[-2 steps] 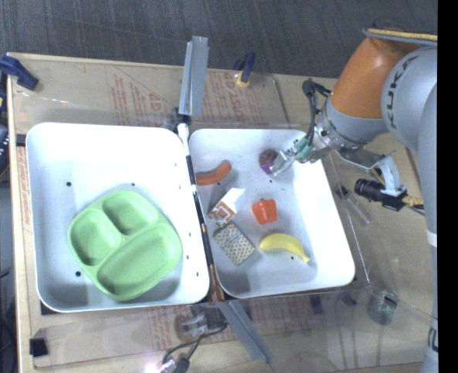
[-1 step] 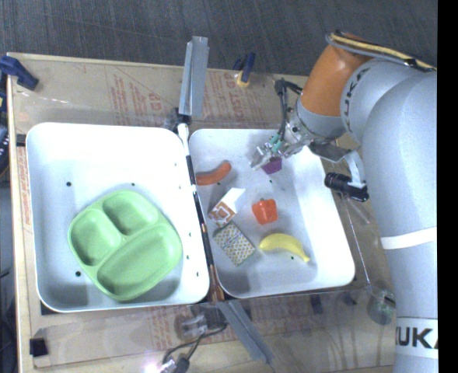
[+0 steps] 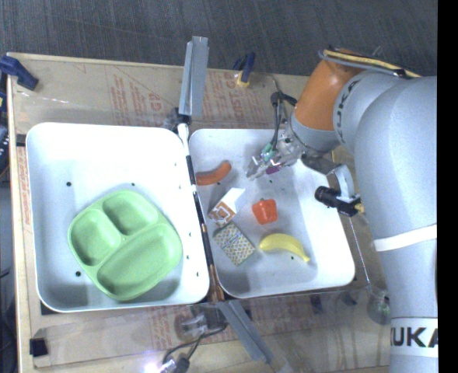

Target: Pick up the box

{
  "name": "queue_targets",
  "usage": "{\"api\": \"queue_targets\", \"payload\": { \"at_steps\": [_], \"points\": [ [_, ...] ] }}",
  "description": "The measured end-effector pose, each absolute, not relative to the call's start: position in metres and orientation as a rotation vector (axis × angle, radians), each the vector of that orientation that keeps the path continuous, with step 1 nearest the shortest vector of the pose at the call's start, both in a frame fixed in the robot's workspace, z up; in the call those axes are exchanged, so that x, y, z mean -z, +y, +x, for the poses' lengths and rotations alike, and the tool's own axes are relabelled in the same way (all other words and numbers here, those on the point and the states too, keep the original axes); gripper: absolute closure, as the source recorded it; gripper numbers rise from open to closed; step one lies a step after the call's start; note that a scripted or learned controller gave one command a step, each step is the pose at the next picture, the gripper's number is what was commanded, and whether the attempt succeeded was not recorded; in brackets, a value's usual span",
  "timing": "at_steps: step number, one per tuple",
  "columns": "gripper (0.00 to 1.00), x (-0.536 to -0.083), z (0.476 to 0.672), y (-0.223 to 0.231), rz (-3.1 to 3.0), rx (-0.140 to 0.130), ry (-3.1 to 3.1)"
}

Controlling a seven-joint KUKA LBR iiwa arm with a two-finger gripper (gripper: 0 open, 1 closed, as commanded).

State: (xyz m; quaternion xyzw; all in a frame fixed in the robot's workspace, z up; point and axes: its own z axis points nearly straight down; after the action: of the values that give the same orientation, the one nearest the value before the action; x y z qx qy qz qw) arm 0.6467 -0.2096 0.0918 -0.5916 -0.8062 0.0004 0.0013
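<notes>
A flat box with a fine chequered pattern (image 3: 234, 244) lies in the right bin (image 3: 330, 266), near its left wall. Just above it and touching it lies a small white and orange carton (image 3: 223, 208). My gripper (image 3: 268, 161) hangs over the upper middle of the right bin, up and to the right of both, well apart from them. Nothing from the bin shows in it.
An orange sausage (image 3: 213, 173), a red pepper (image 3: 265, 210) and a yellow banana (image 3: 284, 245) share the right bin. The left bin (image 3: 50, 154) holds a green divided plate (image 3: 124, 243). A metal divider (image 3: 191, 80) stands between the bins at the back.
</notes>
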Motion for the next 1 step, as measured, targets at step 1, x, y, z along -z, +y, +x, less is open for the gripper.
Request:
{"api": "queue_targets", "payload": {
  "at_steps": [1],
  "points": [
    [1.00,-0.1029,0.6478,-0.2086,-1.850,0.000,-2.536]
  ]
}}
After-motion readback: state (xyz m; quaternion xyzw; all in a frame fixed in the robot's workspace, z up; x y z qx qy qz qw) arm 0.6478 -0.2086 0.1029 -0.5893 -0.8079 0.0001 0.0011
